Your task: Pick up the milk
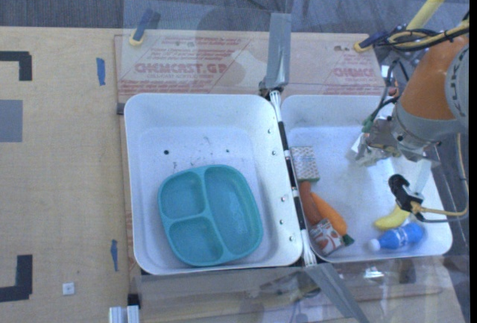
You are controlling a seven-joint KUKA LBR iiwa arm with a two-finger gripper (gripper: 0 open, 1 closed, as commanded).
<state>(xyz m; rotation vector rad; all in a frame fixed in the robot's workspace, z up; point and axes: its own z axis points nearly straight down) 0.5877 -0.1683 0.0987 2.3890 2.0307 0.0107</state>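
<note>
The small red-and-white milk carton lies at the right white bin's near-left corner beside an orange carrot, so the gripper should descend squarely over it.

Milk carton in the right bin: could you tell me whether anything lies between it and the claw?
Bare bin floor lies between the claw and the milk carton. The carrot rests against the carton's upper side and could crowd a grasp there.
</note>
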